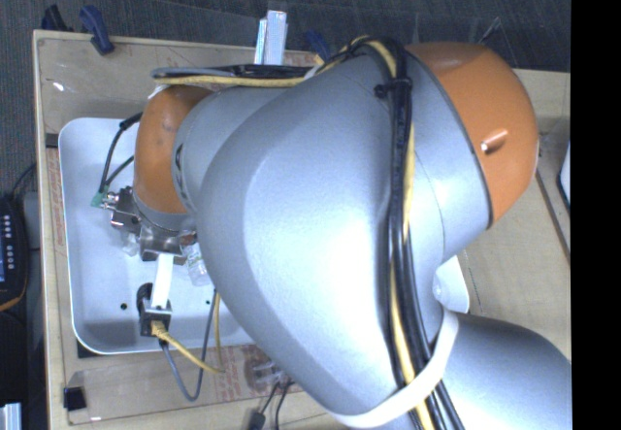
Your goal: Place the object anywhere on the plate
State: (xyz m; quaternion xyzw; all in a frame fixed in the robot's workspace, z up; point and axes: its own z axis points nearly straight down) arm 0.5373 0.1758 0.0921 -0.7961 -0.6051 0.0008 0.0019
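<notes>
My gripper (139, 236) hangs low over the left white bin (89, 294), near the bin's middle, under the orange band of the wrist (160, 156). The big grey arm (330, 224) reaches in from the right and covers most of the bench, hiding the right part of this bin and what lies under it. A small pale, glassy shape (198, 268) shows just right of the gripper, and I cannot tell what it is. The bare bin floor that I see around the gripper is plain white.
The wooden bench (53, 69) borders the bin at the back and left. Blue clamps (97, 32) sit on its far edge, beside an upright metal post (275, 35). A dark device (10, 248) stands off the bench at the far left.
</notes>
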